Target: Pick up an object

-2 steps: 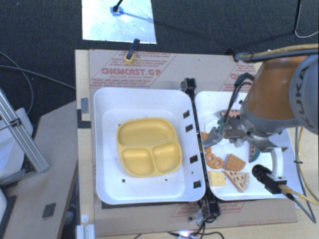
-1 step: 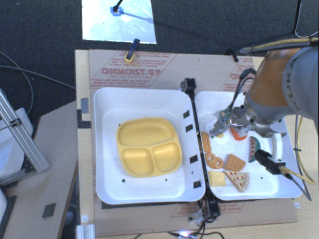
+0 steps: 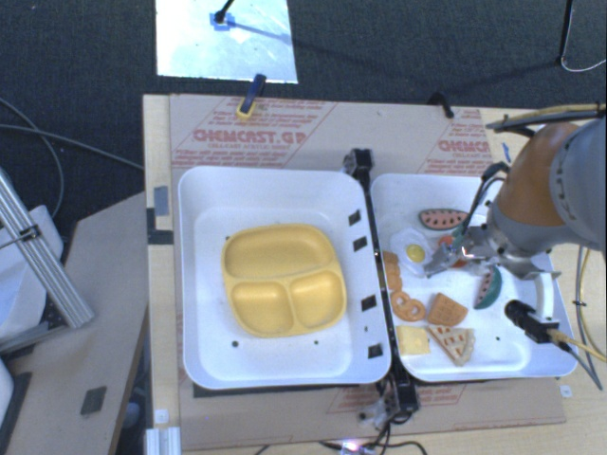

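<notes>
White right bin [image 3: 531, 363]: egg [image 3: 414, 251] just left of my end effector [image 3: 446, 257] (finger spread: cannot tell), nearly touching.

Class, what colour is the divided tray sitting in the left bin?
Pale yellow: the tray in the left bin, seen in the camera view.

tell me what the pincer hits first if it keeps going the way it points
Probably the fried egg: the pincer points left across the right bin, and the egg lies just beyond its tip. Depth is unclear, so it could pass above it.
</notes>
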You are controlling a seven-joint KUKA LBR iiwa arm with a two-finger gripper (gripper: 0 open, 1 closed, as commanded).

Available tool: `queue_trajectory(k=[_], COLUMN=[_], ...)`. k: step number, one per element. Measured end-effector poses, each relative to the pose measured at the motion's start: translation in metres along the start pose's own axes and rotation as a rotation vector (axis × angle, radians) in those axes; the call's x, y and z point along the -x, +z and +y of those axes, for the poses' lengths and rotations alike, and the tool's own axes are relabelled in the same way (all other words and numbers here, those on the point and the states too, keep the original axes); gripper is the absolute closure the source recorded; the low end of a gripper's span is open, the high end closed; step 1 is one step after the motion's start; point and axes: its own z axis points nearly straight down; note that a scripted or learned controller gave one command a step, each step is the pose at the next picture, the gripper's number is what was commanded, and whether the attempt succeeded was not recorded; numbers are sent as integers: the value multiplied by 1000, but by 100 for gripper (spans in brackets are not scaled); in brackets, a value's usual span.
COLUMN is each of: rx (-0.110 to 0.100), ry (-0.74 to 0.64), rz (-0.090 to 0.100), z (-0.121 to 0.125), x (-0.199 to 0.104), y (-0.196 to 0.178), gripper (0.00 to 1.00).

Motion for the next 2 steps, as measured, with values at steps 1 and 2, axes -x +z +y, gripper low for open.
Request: queue_trajectory(k=[1,2], rx=[13,-23], ry=[-5,-19], rz=[-3,8], z=[58,100], x=[70,16], y=[-29,3], gripper=[0,0])
